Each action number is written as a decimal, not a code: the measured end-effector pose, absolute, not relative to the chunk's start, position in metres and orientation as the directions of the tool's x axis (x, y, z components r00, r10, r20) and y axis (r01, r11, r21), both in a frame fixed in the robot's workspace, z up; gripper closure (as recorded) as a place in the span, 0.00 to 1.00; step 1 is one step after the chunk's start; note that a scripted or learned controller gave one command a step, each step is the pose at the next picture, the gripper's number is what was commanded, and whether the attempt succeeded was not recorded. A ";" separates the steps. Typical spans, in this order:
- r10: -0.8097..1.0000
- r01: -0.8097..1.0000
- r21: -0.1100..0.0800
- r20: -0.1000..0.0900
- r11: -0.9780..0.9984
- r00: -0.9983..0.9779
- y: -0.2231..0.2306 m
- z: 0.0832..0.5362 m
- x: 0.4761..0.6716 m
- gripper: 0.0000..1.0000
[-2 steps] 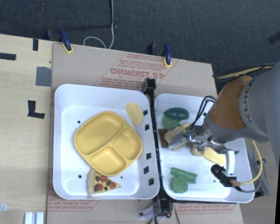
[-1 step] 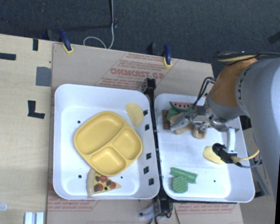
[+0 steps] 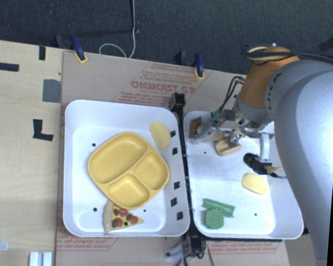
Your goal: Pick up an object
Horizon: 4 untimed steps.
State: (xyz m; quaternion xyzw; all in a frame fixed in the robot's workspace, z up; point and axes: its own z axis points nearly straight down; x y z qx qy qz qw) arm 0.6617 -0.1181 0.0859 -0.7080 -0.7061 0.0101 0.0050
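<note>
Hovering gripper: gripper (image 3: 227, 135) sits low over the back-left corner of the right bin (image 3: 286, 224), reached in from the right on the grey arm (image 3: 307, 113) with its orange band (image 3: 262, 80).
Gripper state: cannot tell whether it is released or clenched; wrist hardware hides that part.
Contact: a tan block (image 3: 228, 146) lies just below it, possibly touching; too cluttered to say it is held.
Likely target: tan block, in the right bin near its back wall, beside a small brown piece (image 3: 196, 126).
Handling, my guess: small, stiff, light, toy-like; should not crush. Best taken across its short sides.
Risk: bin wall close by, little room to spread.
Further out, right bin: yellow slice (image 3: 256, 183), green pieces (image 3: 216, 212).
Left bin (image 3: 72, 150): yellow divided plate (image 3: 128, 169), pale chip (image 3: 160, 135), pizza slice (image 3: 121, 217).
</note>
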 end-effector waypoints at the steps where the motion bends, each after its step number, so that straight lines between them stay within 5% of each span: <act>1: 1.000 1.000 -0.016 -0.010 -0.003 0.002 -0.119 0.097 0.661 1.00; 2: 1.000 1.000 -0.019 -0.011 -0.002 0.002 -0.120 0.096 0.661 0.00; 3: 1.000 1.000 -0.013 0.006 0.003 -0.003 -0.184 0.087 0.667 0.00; 4: 1.000 1.000 -0.014 0.007 0.006 -0.006 -0.193 0.087 0.668 0.00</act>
